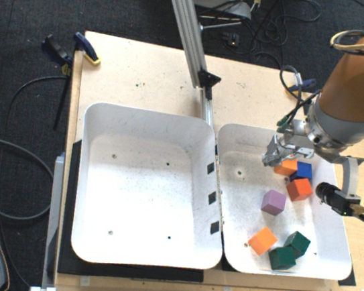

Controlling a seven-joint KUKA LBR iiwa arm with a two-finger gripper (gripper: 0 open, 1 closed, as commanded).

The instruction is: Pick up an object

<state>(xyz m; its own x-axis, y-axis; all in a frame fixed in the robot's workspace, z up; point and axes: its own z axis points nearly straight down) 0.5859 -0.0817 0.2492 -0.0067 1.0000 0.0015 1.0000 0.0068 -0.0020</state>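
Note:
In the right bin point(244, 184) lie several small blocks. An orange block point(288, 167), a blue block point(303, 170) and a red-orange block point(299, 188) crowd together near the bin's upper right. A purple block point(273, 202) lies mid-bin. Toward the front sit an orange block point(262, 241) and two dark green blocks point(297, 243) point(282, 257). My gripper point(277, 156) hangs low over the upper cluster, right at the orange block's left edge. The wrist hides its fingertips, and I see nothing held.
The left bin point(142, 186) sits beside the right one, sharing a raised middle rim with black tabs. A metal strut point(189, 30) slants from the top down to the rim. Clamps point(71, 50) and cables lie at the bench's left.

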